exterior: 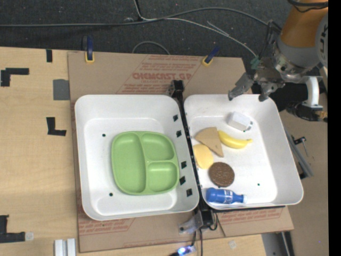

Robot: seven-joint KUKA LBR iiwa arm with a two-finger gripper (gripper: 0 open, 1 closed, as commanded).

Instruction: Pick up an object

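The left bin point(85, 143) holds a green divided plate point(144, 162). In the right bin point(282, 159), a tan wedge point(211, 140) overlaps a yellow piece point(202, 156), with a brown round cookie point(221, 174) below and a blue bottle point(224, 197) lying near the front wall. A banana point(234, 140) lies just beside a small white object point(240, 121). The hand point(249, 92) hovers released over the bin's back right corner, its two fingers spread apart, grasping nothing

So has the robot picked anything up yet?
Not yet. The hand is open, nothing in it, up by the far edge of the right bin. The banana, cookie and blue bottle lie in that bin. Reaching down, grabbing and lifting are all left.
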